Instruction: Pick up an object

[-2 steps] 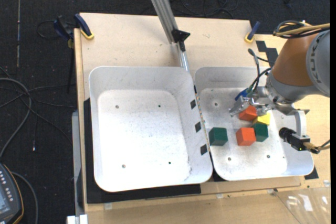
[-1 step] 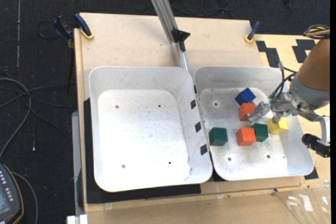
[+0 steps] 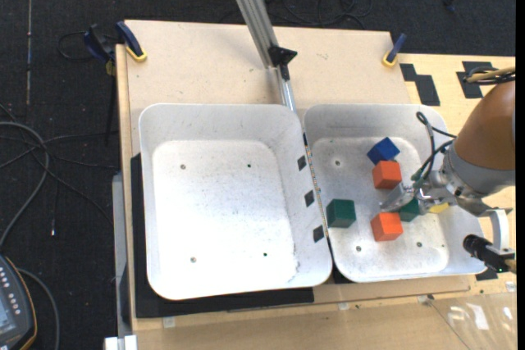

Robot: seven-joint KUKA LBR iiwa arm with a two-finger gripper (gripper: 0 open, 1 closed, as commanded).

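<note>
**Pincer low among blocks in the right bin**

Nearest the camera, an orange block (image 3: 386,226) lies on the right bin (image 3: 394,268) floor. Just behind it the pincer (image 3: 408,200) sits over a small green block (image 3: 410,210); I cannot tell whether it grips. A darker green block (image 3: 340,213) lies left. Farther back sit another orange block (image 3: 387,175), then a blue block (image 3: 383,150). The left bin (image 3: 164,127) shares the tabletop (image 3: 213,61).
</note>
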